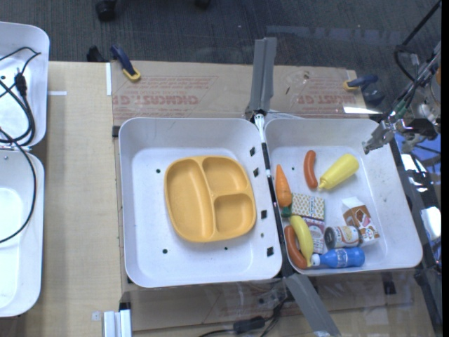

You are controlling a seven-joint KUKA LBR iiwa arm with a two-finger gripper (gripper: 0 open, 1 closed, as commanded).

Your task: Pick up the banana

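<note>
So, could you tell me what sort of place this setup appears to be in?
Probably a robotics lab workcell. Two white bins sit on a cardboard-covered bench, one holding a yellow divided plate, the other toy food such as a banana and a carrot. Office carpet and chair casters lie behind.

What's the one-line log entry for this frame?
task: pick banana | banana: right bin, untouched | gripper: at bin's far right rim | status: not grasped

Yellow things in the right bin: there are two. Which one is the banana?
The banana is the thin curved one at the bin's front left, beside the blue bottle. The other, the mustard bottle, is fatter, has a nozzle and lies further back.
</note>
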